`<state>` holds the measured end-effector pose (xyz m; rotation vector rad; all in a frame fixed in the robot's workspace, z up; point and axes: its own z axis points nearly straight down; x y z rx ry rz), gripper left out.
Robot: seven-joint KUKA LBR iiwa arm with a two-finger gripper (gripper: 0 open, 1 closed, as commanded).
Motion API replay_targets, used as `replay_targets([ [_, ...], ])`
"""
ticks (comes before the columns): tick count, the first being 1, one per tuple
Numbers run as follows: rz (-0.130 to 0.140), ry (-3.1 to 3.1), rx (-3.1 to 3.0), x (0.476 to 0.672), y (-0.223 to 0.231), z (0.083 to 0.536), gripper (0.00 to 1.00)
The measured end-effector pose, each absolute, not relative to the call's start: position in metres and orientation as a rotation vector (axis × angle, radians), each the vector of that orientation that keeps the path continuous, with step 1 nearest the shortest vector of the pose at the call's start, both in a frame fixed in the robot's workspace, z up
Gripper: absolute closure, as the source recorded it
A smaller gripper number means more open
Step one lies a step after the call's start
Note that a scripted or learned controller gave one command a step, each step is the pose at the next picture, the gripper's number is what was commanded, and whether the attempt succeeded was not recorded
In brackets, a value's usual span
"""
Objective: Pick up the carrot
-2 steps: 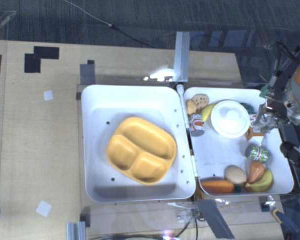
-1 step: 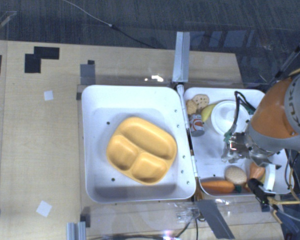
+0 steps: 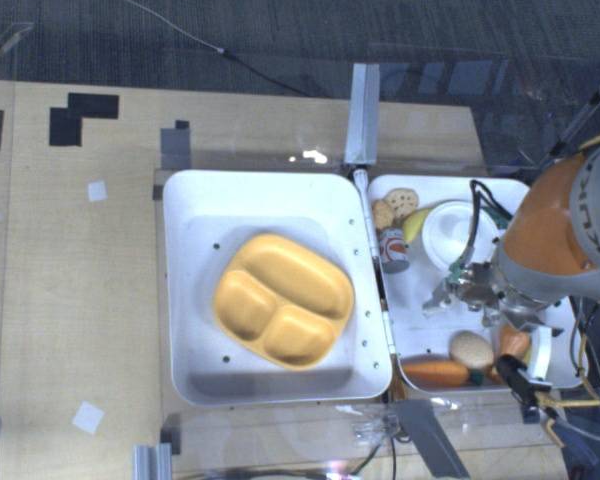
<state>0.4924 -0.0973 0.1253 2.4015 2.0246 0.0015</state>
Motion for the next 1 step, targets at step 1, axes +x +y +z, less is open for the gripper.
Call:
replay_targets([
  [1, 0.005, 1.757, 2.603, 0.4881, -0.0844, 0.1048, 0.0],
])
